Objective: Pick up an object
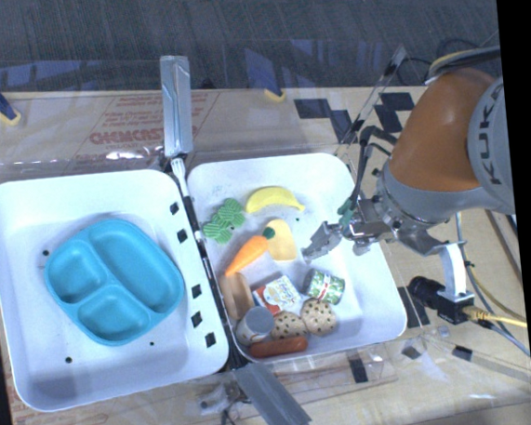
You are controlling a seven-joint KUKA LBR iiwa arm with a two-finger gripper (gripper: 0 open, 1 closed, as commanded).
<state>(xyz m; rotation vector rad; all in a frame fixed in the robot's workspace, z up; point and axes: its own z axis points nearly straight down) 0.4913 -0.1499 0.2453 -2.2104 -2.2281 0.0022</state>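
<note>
While the arm (447,152) is being extended in from the right, the gripper (329,238) is being held over the right bin (377,285), with nothing seen between its fingers; whether they are spread or pressed together cannot be told. In that bin a banana (274,198), a green toy (223,218), a carrot (247,253), a small can (326,286), two cookies (303,322) and a sausage (279,348) are being kept, all crowded toward its left and lower parts. A blue divided plate (113,279) is being carried in the left bin (38,369), on the counter (99,129).
</note>
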